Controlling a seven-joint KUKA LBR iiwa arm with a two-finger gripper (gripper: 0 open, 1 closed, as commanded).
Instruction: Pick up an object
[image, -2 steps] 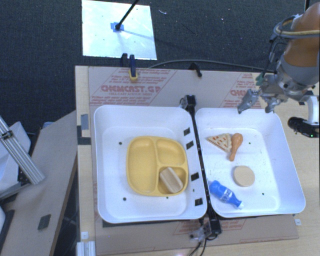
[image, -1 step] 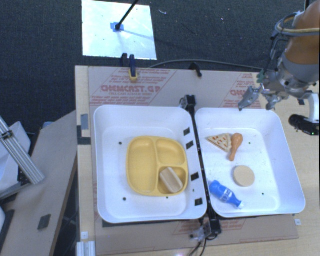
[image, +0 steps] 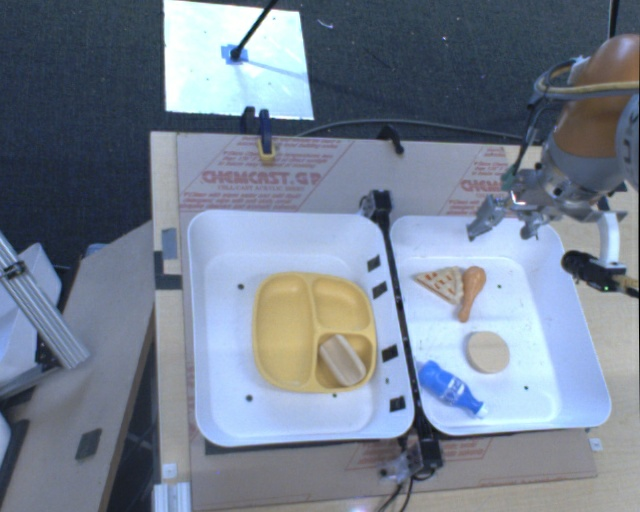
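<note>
Left bin (image: 215, 300): carrying a yellow tray (image: 290, 325) with a bread slice (image: 342, 360).
Right bin (image: 570, 340): holding a pizza slice (image: 440, 283), drumstick (image: 470, 290), cookie (image: 487, 352), blue bottle (image: 450, 388).
Pincer (image: 505, 222): hovering spread and gripping nothing over the right bin's far rim.
Arm (image: 595, 110): reaching in from the right, wrist pointing down.

Two shallow white bins sit side by side on the desk (image: 170, 330). Left bin (image: 220, 240): yellow plastic sectioned plate (image: 290, 320) carrying a tan bread-like piece (image: 342, 360) in its lower right compartment. Right bin (image: 560, 330): tan waffle wedge (image: 440, 283) touching an orange drumstick (image: 470, 290), pale round disc (image: 487, 352), blue bottle (image: 449, 387) lying flat. Gripper (image: 510, 216) hovers over the right bin's far edge, fingers spread, nothing between them.
</note>
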